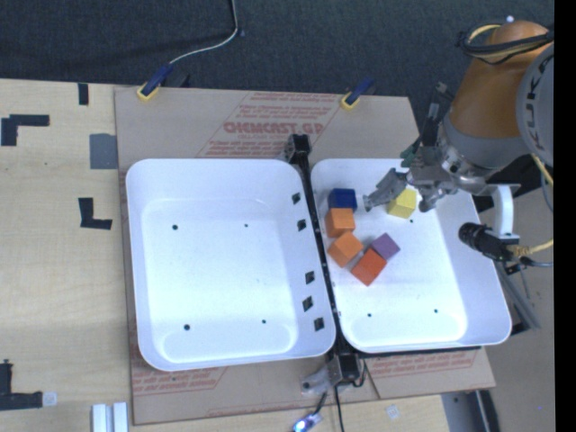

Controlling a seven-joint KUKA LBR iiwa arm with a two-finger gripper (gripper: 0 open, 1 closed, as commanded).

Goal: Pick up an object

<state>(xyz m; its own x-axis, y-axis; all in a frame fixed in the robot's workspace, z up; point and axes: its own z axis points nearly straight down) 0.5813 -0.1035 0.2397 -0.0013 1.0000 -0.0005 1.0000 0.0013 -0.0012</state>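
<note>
End effector sits low over the far part of the right bin, and a yellow block shows right at its tip. One dark finger juts out to the left, apart from the block, so the fingers look spread; whether the block is truly pinched between them cannot be made out from this slanted view.

Nearest the camera, both bins have bare white floor. Farther in, by the divider between them, lies a loose cluster in the right bin: a red-orange block touching an orange block, a purple block just beside them, then another orange block and a blue block behind it. They lie tilted and jumbled, probably tossed in as random pick targets. The yellow one sits apart from the cluster, likely the easiest to close on without bumping neighbours. The left bin holds no blocks. Both bins rest on a cardboard sheet laid over the surface.
</note>
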